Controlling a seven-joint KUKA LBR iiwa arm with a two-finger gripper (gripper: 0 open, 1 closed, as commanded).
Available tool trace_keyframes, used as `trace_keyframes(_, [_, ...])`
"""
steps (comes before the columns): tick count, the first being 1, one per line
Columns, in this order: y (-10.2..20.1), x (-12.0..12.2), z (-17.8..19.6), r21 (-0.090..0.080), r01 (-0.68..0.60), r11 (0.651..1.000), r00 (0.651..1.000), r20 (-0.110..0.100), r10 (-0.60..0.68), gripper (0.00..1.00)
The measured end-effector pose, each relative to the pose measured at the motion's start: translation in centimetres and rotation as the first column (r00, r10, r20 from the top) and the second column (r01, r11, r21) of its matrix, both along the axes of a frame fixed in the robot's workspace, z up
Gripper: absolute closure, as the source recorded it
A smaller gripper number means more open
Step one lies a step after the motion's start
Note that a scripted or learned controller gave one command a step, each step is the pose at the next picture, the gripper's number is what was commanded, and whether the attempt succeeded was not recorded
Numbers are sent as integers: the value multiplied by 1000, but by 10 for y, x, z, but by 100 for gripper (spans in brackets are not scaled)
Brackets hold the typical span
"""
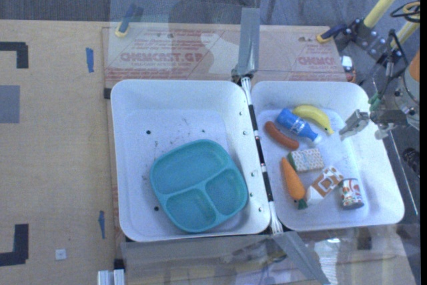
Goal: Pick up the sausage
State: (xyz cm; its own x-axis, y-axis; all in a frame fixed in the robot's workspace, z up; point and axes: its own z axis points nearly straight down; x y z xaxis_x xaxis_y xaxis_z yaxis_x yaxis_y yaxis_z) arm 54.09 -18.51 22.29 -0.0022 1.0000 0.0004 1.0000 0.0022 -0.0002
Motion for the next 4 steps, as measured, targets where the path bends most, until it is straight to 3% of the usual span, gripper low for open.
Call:
trace_keyframes(1, [93, 1, -106, 0, -133, 991, 991, 1, 133, 0])
trace_keyframes(2, [89, 67, -129, -1, -227, 974, 974, 2, 227, 0])
trace_keyframes(3, [88, 68, -118, -3, -224, 975, 975, 6, 224, 100])
trace_keyframes(4, [162, 114, -43, 7, -378, 926, 926, -20, 378, 100])
